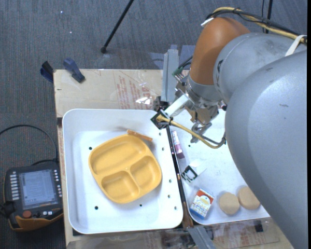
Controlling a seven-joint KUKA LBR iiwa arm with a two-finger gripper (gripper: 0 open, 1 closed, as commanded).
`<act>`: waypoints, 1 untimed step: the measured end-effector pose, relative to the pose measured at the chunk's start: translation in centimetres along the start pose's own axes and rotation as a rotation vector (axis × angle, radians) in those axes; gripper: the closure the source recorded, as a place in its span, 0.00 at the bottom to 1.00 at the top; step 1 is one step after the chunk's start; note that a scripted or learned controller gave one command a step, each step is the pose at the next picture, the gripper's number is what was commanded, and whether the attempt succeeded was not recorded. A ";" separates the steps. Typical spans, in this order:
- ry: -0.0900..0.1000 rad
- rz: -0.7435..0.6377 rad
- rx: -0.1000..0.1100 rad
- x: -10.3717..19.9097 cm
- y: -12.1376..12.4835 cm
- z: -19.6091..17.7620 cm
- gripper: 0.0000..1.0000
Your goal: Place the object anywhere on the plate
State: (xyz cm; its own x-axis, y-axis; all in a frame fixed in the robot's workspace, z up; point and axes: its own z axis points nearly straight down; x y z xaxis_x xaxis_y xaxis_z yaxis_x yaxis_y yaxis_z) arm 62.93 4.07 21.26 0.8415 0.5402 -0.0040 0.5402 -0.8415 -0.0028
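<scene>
- Camera view: the yellow divided plate [125, 168] sits tilted in the left bin [72, 191], three compartments, nothing in them. There's plenty of bare white floor around it, mostly toward the near and left walls.
- The arm [259, 108] covers a big chunk of the right bin [217, 165], so there isn't much open room on that side.
- The gripper [199, 122] hangs over the far end of the right bin, just beside the divider between the bins. Can't tell if it's spread or pinched; it's too dark and cluttered there.
- Right bin contents: a dark marker-like stick [177, 144] along the divider, a binder clip [188, 173], a small carton [201, 203] with print too small to read, and two tan round discs [239, 201] touching each other.
- The teach pendant [33, 192] on the floor has a lit screen, text unreadable.
</scene>
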 end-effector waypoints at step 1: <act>-0.001 0.139 0.002 2.0 -3.2 2.8 0.00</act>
State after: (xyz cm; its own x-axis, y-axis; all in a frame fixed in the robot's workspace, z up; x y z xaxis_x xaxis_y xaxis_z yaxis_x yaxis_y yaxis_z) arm 62.86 7.81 18.47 0.9083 0.4184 -0.0053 0.4183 -0.9083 -0.0040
